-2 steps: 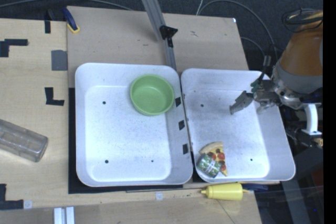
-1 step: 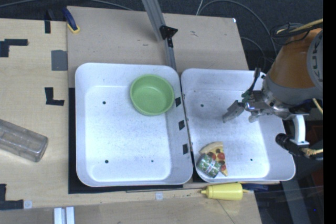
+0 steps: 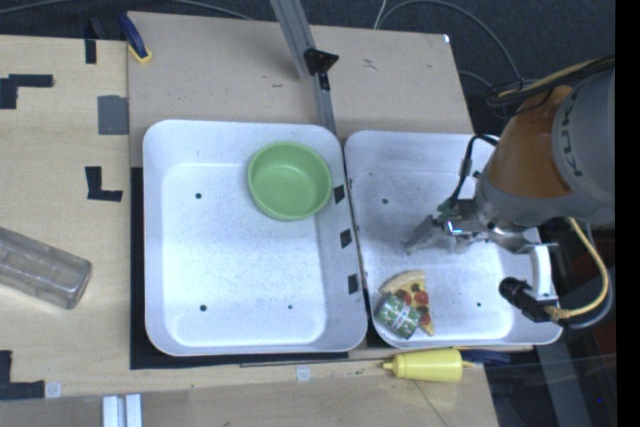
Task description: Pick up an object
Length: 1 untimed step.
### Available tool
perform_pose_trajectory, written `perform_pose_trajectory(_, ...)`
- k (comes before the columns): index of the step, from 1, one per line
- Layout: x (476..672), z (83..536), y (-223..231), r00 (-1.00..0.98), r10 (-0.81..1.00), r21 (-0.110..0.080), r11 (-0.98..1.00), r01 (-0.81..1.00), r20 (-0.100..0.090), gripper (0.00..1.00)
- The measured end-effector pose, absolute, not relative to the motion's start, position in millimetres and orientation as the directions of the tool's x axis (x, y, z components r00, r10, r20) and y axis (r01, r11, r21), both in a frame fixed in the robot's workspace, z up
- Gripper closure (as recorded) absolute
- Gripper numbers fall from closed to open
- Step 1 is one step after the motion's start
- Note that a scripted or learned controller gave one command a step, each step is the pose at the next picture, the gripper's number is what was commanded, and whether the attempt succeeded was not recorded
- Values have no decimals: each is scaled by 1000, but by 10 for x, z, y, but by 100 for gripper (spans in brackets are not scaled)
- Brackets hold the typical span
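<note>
Toy food piece (image 3: 404,303): small, flat, irregular in outline, with a yellow band along its top edge, red spots on an orange field and a rounded green-and-white patch at its lower left; whether it is 1 item or 2 lying together cannot be told. It lies on the floor of the right bin (image 3: 400,143), in that bin's near left corner, close to the front rim. Right bin is shallow, white, rounded at the corners, its floor speckled with fine dark scuffs and a few small dark holes. Gripper (image 3: 425,235), dark grey metal, sits low over the middle of the right bin, above the toy food piece and apart from it; nothing shows in its grasp, and whether it is released or clenched cannot be told. Arm (image 3: 545,165), smooth grey with an orange band, comes in over the right bin's right rim. Left bin (image 3: 200,245), same white make, touches the right bin's left side; a round, smooth green bowl (image 3: 289,180) stands upright in its far right part. Yellow squeeze bottle (image 3: 428,365) lies on its side on the bench just outside the right bin's front rim. Clear ribbed plastic container (image 3: 35,267) lies far left of the right bin, beyond the left bin.
</note>
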<state>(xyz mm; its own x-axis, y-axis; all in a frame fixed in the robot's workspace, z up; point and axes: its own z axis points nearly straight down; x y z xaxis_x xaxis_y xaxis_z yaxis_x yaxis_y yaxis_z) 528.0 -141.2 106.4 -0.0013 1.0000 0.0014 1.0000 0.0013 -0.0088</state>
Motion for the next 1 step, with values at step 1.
perform_pose_trajectory(1, 5295, 1199, -1411, -3, 1000, -4, 3, 1000, 2, 100)
